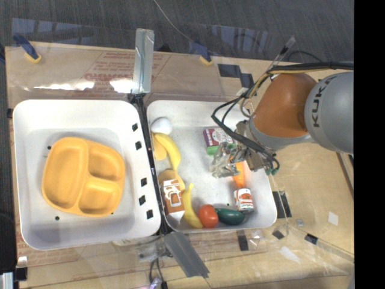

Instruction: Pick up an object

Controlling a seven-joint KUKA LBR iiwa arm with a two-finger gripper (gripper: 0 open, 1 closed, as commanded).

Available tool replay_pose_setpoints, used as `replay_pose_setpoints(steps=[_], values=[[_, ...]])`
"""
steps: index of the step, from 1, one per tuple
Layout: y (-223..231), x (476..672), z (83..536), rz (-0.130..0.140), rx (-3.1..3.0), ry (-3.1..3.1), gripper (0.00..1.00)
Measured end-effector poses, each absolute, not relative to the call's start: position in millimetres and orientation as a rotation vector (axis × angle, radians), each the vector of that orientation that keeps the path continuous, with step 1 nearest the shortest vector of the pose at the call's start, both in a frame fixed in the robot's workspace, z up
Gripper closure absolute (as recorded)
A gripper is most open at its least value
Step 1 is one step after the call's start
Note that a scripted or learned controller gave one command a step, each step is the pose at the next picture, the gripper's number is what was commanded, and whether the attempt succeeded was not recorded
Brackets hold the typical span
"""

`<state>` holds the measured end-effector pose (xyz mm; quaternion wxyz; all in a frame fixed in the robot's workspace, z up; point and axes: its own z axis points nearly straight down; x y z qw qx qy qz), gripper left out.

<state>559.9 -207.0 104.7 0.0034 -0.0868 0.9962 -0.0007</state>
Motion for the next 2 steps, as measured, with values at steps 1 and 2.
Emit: replay_pose_setpoints(steps=[1,2], values=[[-199.7,623.9,247.8,-0.008,-0.117,3.125,1.00],[-115.2,648.8,251.5,0.000,-0.074,3.137,1.00]])
